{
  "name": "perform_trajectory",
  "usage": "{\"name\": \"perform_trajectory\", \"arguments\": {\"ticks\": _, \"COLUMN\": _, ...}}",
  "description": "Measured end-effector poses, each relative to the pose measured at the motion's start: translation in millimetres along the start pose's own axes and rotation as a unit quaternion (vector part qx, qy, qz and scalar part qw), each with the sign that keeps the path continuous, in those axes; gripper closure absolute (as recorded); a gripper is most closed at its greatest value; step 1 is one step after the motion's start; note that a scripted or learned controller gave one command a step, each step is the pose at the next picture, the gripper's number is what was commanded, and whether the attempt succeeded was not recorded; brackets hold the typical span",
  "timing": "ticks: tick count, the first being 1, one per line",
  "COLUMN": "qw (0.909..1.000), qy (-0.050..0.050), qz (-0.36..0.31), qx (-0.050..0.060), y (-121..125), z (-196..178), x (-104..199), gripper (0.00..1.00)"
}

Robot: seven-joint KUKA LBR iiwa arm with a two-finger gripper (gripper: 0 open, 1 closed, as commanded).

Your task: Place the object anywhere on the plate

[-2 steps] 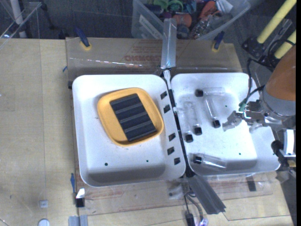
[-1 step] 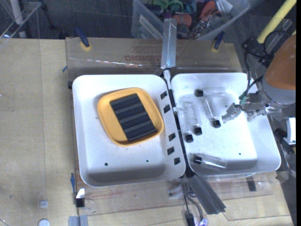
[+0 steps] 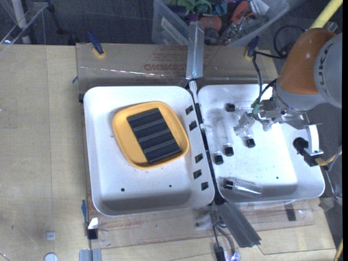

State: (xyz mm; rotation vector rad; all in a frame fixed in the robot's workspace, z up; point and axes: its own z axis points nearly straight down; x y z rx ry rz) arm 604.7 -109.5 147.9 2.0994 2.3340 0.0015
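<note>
A dark ribbed rectangular block [image 3: 154, 136] lies flat on the yellow plate [image 3: 123, 125], which rests in the left bin [image 3: 98, 162]. The block covers most of the plate's middle. My gripper [image 3: 243, 123] hangs over the right bin [image 3: 283, 167], near its upper middle. It is well to the right of the plate and apart from the block. The grey arm with its orange band [image 3: 304, 61] comes in from the right above it.
Several small black bits [image 3: 228, 149] lie on the right bin's floor, and a clear tube-like piece [image 3: 242, 185] sits near its front wall. A metal divider [image 3: 194, 58] runs between the bins. A clear tub of colourful toys [image 3: 217, 7] stands behind.
</note>
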Motion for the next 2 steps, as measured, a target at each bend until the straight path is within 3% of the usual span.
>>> {"name": "perform_trajectory", "arguments": {"ticks": 1, "qw": 0.9993, "qy": 0.0, "qz": 0.037, "qx": 0.001, "y": 57.4, "z": 31.7, "x": 9.8, "gripper": 0.0}}
{"name": "perform_trajectory", "arguments": {"ticks": 2, "qw": 0.9998, "qy": 0.0, "qz": 0.019, "qx": 0.001, "y": 71.6, "z": -37.2, "x": 82.6, "gripper": 0.0}}
